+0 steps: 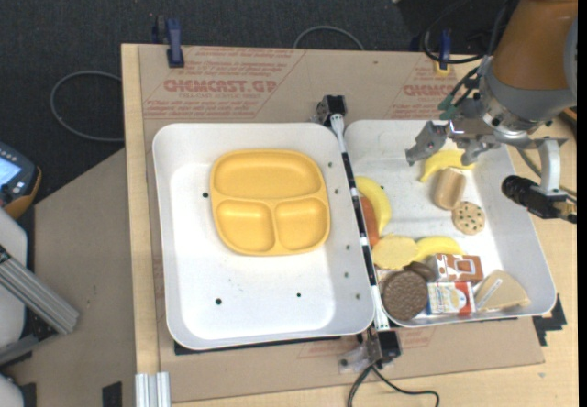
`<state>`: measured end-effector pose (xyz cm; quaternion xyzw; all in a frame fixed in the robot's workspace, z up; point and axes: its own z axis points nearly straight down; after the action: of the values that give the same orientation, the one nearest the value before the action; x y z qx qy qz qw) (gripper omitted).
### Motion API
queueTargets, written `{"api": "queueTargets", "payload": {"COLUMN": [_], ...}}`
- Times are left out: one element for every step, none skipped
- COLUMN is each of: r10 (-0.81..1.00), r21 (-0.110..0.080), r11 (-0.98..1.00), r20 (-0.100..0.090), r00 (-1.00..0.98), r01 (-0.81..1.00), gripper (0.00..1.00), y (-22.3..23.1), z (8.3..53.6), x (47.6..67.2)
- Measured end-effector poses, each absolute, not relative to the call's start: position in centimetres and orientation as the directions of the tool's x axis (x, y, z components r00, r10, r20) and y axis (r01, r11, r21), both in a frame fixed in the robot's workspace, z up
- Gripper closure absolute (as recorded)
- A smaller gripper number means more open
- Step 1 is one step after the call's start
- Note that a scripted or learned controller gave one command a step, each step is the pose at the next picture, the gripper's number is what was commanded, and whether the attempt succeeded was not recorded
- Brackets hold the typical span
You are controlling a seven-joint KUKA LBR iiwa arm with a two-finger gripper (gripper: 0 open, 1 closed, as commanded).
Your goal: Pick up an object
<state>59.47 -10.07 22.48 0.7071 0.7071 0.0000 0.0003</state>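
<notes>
My fingers (452, 147) hang spread and holding nothing over the banana (441, 162) (upper part of the right bin (541, 260)), so I judge the next move is descending squarely, then clenching.

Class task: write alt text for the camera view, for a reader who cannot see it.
A grey and orange robot arm's end effector hangs over the right white bin, above a small yellow piece among toy foods such as a cookie and a banana. The left white bin holds a yellow divided tray.
</notes>
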Motion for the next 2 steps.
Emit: {"api": "queueTargets", "payload": {"r10": [1.0, 1.0], "r21": [-0.006, -0.014], "r11": [-0.005, 0.0], "r20": [-0.001, -0.004], "r00": [0.005, 0.0], "r01": [1.0, 1.0], "gripper": [0.0, 0.0], "y": [-17.5, -15.3], "z": [13.5, 8.5], "x": [60.1, 66.5]}}
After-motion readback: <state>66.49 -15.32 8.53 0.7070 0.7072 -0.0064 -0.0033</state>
